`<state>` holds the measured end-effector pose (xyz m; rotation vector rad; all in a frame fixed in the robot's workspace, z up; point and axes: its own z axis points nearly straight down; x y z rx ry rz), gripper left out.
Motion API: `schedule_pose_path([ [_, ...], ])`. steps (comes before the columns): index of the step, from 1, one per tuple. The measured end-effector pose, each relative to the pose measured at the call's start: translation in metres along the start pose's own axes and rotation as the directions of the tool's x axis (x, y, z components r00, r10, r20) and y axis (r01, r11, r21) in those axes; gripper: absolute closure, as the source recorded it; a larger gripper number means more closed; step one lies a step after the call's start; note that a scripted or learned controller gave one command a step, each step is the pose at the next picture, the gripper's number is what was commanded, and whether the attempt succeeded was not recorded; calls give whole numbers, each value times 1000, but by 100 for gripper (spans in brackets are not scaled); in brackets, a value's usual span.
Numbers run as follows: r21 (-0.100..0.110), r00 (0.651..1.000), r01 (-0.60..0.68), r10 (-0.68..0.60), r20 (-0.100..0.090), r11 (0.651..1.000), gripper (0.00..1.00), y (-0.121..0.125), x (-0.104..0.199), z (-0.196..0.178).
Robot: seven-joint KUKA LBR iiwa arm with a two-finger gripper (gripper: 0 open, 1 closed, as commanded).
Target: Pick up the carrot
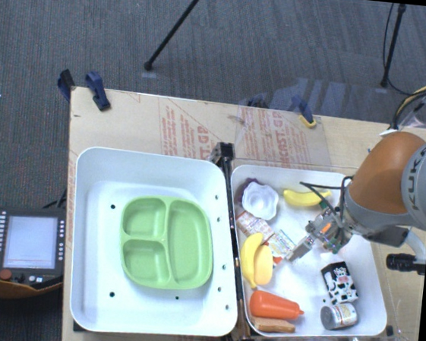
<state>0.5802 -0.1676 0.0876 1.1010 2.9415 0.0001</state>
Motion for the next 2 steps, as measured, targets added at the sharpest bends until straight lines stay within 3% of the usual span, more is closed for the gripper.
schedule_pose_path([
  [1, 1, 1000, 7, -7, 1, 1000, 100, 2, 0, -10],
  [2, -7, 988, -153, 153, 5, 988, 100, 58, 27, -112],
])
